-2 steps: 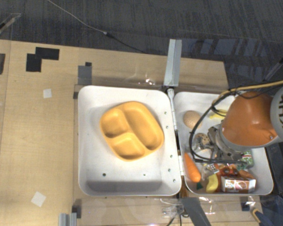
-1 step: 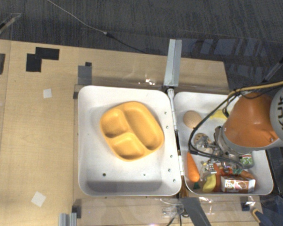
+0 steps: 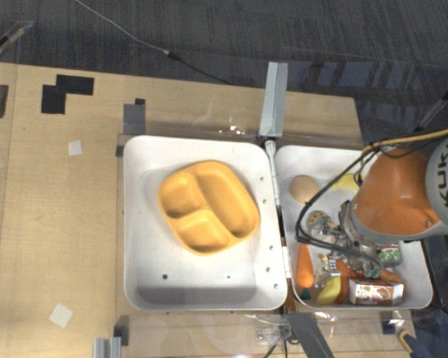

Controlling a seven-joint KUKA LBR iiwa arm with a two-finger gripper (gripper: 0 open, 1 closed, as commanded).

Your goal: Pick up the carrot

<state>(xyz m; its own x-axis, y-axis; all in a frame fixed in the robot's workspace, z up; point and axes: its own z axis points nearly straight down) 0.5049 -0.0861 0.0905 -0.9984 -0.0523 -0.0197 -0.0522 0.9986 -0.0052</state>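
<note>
I am looking down at a pale wooden bench [image 3: 51, 226] with dark carpet beyond it at twelve o'clock and a metal post [image 3: 272, 102] rising between the two white bins. The left bin [image 3: 142, 282] holds a yellow divided plate [image 3: 206, 206], tilted a little. The right bin [image 3: 423, 291] is crowded, and the arm's orange band [image 3: 392, 195] hangs over its middle.

The carrot [image 3: 305, 266] lies at the right bin's seven o'clock corner, close to the left wall, its long axis running roughly twelve to six. Just beside it at four o'clock sit a yellow piece [image 3: 328, 292] and a labelled packet [image 3: 375, 293]; a tan egg-like item [image 3: 305, 188] lies well apart at eleven.

I judge the carrot light, stiff and smooth, likely a toy, so it may slip. I would close across its narrow width near mid-length, though the wall leaves little finger room.

The gripper [image 3: 354, 251] sits under the wrist among cables; I cannot tell its state.
</note>
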